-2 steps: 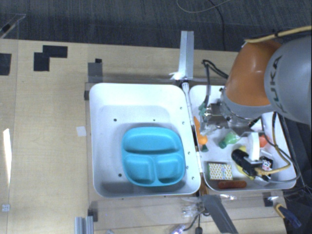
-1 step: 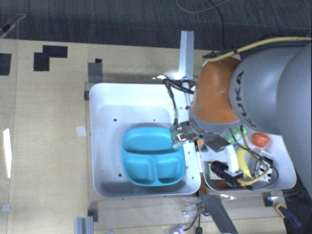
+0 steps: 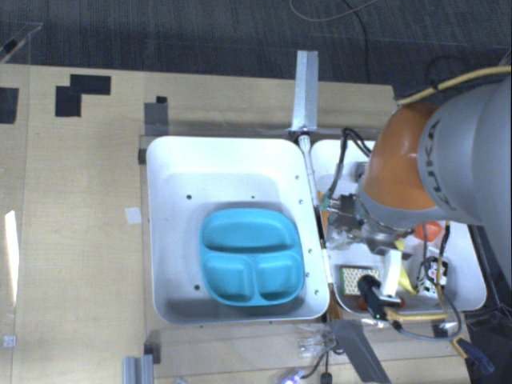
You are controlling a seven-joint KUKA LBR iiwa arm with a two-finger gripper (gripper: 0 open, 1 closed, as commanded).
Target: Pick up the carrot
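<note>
arm low over the right bin, carrot partly hidden beside it

two white bins stand side by side on the pale wooden bench [image 3: 72, 238]. the left bin [image 3: 172, 214] is in the middle of the frame and it holds a blue tray [image 3: 252, 254] with three compartments, one long at the top and two smaller below. the tray lies flat in the lower part of this bin.

the right bin [image 3: 474, 288] is at the right of the frame, and the grey arm [image 3: 468, 154] with its orange band [image 3: 396, 170] covers most of it. the gripper [image 3: 374, 238] is down inside this bin, near the wall that it shares with the left bin. if it is open or closed, i cannot tell, because the wrist hides it from above.

the carrot [image 3: 432, 231] shows as a small orange piece in the right bin, just to the right of the gripper and below the arm's edge; most of it is hidden. in the lower part of the same bin lie a small checkered piece [image 3: 352, 277] and a yellow thing [image 3: 409, 283], close together.
</note>
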